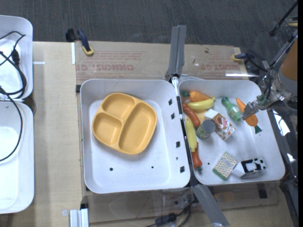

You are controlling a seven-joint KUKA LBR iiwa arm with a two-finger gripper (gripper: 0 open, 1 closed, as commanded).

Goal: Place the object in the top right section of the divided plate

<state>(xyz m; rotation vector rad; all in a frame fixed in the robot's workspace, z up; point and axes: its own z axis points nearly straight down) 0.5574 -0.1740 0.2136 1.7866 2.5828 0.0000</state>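
Note:
A yellow divided plate lies in the left bin; it has two small sections on its left and one long section on its right, all bare. My gripper hangs low over the right bin, near that bin's far right side. It is directly over an orange carrot-like toy with a green tip, and a green bottle lies just to its left. Whether the gripper touches the carrot is unclear.
The right bin also holds a yellow banana, an orange pepper, a red sausage, a grey can, a red-and-white box, a green patterned packet and a black-and-white item. A grey divider stands between the bins.

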